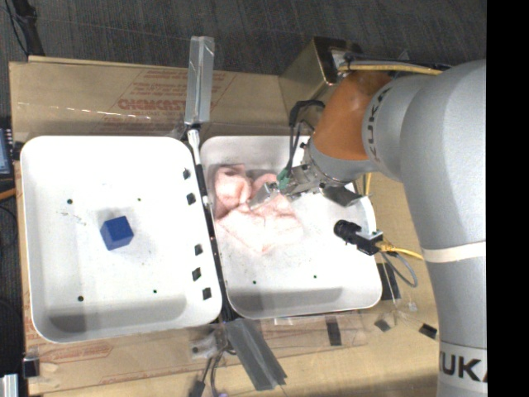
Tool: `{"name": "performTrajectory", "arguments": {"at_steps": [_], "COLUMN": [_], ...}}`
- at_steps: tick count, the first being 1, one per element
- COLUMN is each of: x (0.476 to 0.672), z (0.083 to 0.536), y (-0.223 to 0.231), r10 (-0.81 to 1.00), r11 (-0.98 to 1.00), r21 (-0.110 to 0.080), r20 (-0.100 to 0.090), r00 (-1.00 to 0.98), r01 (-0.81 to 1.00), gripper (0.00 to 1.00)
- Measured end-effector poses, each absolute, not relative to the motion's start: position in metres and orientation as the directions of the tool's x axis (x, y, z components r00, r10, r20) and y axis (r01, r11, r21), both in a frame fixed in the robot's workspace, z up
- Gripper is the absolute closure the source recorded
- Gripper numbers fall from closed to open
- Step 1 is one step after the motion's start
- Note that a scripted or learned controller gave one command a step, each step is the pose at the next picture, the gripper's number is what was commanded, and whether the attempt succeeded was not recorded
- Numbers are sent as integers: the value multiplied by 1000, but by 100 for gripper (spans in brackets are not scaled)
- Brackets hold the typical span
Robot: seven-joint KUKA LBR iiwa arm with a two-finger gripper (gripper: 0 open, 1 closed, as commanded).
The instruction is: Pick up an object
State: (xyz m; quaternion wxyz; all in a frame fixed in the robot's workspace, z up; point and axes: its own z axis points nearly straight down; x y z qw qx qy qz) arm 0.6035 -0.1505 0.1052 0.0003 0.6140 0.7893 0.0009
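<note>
Item 1, left bin (50,304): blue cube (117,231) lying near its middle, well apart from the arm.

Item 2, right bin (355,292): pale pink soft object (248,201) heaped in the far-left part, against the dividing wall.

Item 3, gripper (277,187): low over the pink object's far edge, apparently touching it; finger state cannot be told from here.

Status: nothing visibly lifted or held. By appearance, a grasp attempt on the pink object; securing and raising remain.
</note>
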Motion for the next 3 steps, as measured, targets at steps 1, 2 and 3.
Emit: {"name": "performTrajectory", "arguments": {"at_steps": [1, 2, 3], "x": [611, 612, 612], "z": [95, 105, 192], "y": [-152, -152, -87], "r10": [959, 958, 993], "r11": [283, 286, 117], "r21": [3, 4, -4], "r20": [-2, -2, 0], "r00": [-283, -286, -117], "r01": [959, 958, 993], "gripper": [0, 100, 100]}}
